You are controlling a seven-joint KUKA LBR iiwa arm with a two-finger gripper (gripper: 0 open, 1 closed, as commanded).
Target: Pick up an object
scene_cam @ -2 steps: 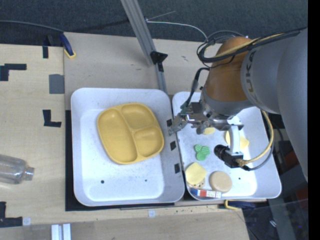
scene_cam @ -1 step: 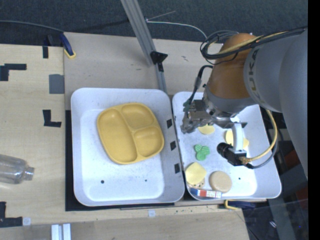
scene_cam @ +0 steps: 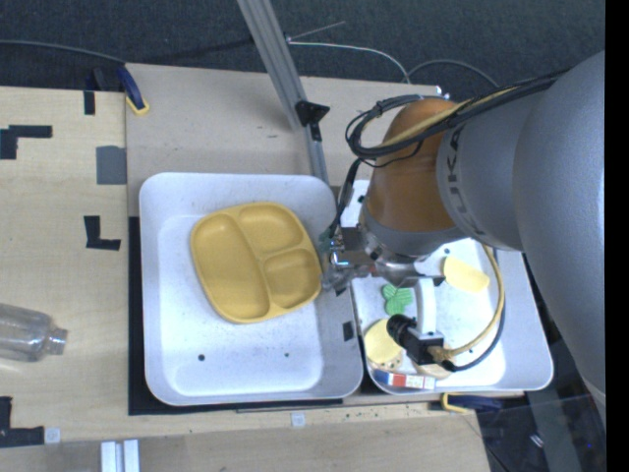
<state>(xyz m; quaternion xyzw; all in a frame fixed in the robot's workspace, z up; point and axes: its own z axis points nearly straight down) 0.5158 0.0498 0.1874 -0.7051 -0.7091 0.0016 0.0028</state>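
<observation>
A yellow divided plate [scene_cam: 257,260] lies in the left white bin [scene_cam: 236,372], toward its back right. My gripper [scene_cam: 336,258] hangs at the wall between the two bins, right against the plate's right edge. The grey arm with its orange band covers much of the right bin [scene_cam: 521,362]. Showing around the arm in that bin are a yellow wedge-shaped piece [scene_cam: 465,274], a small green thing [scene_cam: 396,298], a round yellow thing [scene_cam: 378,343] and a flat red, white and blue item [scene_cam: 404,381] at the front edge.
A clear plastic bottle [scene_cam: 26,331] lies on the bench at the far left. A slanted metal rail [scene_cam: 272,55] runs down from the top to the bins' back edge. Dark tape marks dot the bench on the left.
</observation>
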